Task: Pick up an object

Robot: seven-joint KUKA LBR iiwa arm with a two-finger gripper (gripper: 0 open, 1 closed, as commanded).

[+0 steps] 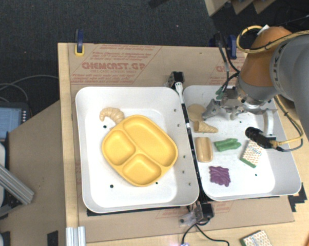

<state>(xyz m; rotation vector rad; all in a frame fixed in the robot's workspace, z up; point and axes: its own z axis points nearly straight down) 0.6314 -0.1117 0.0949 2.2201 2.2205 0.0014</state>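
My gripper (222, 113) hangs over the back of the right bin (280, 181), open, with nothing between its fingers. Just left of it lies a tan rounded piece (196, 111), and a pale cone (206, 127) lies just in front of that. Further forward in the same bin are a tan bun (203, 149), a green pod (227, 144), a purple grape bunch (219, 175) and a small green-edged packet (251, 153). None of them touches the gripper.
The left bin (87, 137) holds a yellow divided plate (139, 148), with a croissant (111, 115) at the plate's back left corner. The grey arm (288, 70) covers the right bin's back right corner. A black divider (188, 132) runs between the bins.
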